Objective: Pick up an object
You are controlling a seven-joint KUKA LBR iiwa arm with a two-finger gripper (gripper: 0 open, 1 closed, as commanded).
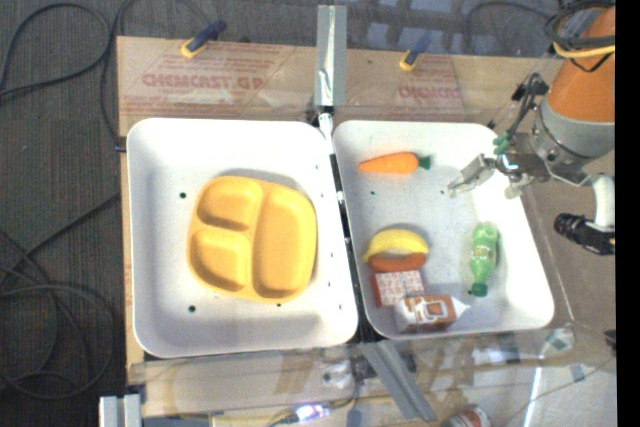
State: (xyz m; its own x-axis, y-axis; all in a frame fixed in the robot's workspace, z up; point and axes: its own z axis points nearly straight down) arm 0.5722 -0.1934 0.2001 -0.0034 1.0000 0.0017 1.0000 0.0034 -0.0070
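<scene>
— Jaws spread or pressed together?
— Couldn't tell. Too small and blurred against the bin wall to call. Logged as unknown.
— Located the gripper (490,173)?
— Hovered over the top right corner of the right bin (445,220), reaching in from the right edge. Looked apart from every item.
— Saw anything lifted?
— No. Counted five items in that bin, all lying on the floor of it. Marked the carrot (390,163) near the top, closest to the gripper but not touching it. Marked the green bottle (483,257) by the right wall, below the gripper. Found the yellow lemon-like piece (397,241) mid-bin, touching or overlapping the red box (397,285) below it. Tagged the small carton (430,312) at the bottom, just beside the red box.
— Checked the left bin (150,215)?
— Held a yellow divided tray (255,237), flat, well apart from the gripper.
— Judged progress how?
— Early, probably. Approach looked partly done at most: over the right bin, no contact seen. Left to do: choosing a target, descending, closing on it, lifting it clear.
— Guessed a target?
— Carrot or bottle, going by nearness. Couldn't confirm either.
</scene>
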